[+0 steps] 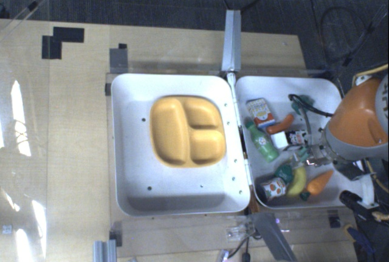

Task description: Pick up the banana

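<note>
One banana (pixel 298 180), one carrot (pixel 320 181), perhaps two cans, right bin (pixel 331 89).

We see two shallow white bins side by side. The left bin (pixel 130 133) holds a yellow divided tray (pixel 187 131). In the right bin (pixel 273 87), a yellow banana (pixel 297 181) lies between a small can (pixel 275 188) and an orange carrot (pixel 320 182).

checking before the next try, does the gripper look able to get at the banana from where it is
Probably yes. The banana lies in the right bin with its upper side uncovered, and the gripper hangs just above it. The carrot and a can crowd its sides, so a clean grasp may be tight.
</note>
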Available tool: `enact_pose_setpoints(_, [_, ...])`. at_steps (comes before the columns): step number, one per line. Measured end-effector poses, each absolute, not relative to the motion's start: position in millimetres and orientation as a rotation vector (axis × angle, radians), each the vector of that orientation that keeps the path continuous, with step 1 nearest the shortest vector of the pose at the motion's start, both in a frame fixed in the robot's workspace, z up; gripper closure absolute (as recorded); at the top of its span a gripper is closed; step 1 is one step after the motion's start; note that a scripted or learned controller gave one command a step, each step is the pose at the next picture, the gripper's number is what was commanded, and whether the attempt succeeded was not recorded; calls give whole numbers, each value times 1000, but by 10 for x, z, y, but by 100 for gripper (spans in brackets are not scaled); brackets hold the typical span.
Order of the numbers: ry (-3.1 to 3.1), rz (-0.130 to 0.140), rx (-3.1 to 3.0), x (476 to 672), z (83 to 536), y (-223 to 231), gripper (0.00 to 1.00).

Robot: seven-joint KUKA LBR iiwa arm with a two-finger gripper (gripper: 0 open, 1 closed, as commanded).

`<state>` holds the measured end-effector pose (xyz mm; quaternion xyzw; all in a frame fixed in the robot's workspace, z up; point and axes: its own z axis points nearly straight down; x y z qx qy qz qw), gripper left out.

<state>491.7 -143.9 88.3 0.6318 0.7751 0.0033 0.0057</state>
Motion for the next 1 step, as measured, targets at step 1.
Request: enact_pose_setpoints(1, [2178,2,2260,4906,1793,-1533,100])
